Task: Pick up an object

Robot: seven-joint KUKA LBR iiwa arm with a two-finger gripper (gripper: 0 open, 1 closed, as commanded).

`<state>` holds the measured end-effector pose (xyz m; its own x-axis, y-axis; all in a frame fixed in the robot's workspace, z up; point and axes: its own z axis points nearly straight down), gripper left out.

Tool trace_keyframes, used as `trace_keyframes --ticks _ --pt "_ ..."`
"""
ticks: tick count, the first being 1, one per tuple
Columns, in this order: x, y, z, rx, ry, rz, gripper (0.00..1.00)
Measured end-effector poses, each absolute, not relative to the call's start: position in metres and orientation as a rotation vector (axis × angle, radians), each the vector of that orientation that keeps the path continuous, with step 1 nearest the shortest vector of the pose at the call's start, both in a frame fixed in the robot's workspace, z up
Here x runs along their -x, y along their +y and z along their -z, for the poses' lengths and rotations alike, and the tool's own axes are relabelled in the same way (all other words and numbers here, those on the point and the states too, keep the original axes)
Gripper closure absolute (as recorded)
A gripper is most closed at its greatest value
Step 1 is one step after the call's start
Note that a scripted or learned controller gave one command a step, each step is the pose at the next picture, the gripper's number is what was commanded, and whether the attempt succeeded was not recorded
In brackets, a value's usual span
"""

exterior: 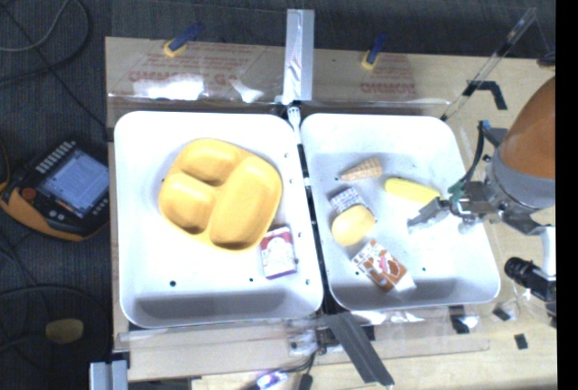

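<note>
Standing by the bench, I logged two white bins side by side. Left bin (135,289): one large yellow moulded piece (220,192) filling its middle, and a small pink-and-white carton (278,253) near its front right corner. Right bin (470,284): a tan cone (362,169) toward the back, a long yellow object (412,191) just beside the cone's right, a small patterned packet (344,198), a round pale-yellow object (352,224) touching or nearly touching that packet, and a red-and-white wrapper (383,266) near the front. Arm: entered from the right, orange band at the frame edge, with the gripper (432,213) low over the right bin's right half. Task status, by my judgement: early; nothing had been lifted, every item lay on a bin floor, and the closing and raising were all left to do. Tool: its dark fingers (424,216) pointed leftward, tips just below the right end of the long yellow object, close to it but, as far as I could see, not around it. How wide the fingers stood I could not tell from that slant; nothing showed between them. Likeliest target, I guessed: the long yellow object, being nearest.
</note>
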<state>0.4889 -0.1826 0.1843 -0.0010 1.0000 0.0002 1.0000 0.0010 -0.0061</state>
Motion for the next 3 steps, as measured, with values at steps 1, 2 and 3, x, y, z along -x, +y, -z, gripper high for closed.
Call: trace_keyframes --ticks 1,2,3 --pt "-0.561 -0.159 -0.106 2.056 -2.382 0.003 0.0" --pt "-0.609 -0.142 -0.096 1.933 -2.501 0.011 0.0" --pt "-0.611 -0.14 -0.104 1.933 -2.503 0.016 1.0"
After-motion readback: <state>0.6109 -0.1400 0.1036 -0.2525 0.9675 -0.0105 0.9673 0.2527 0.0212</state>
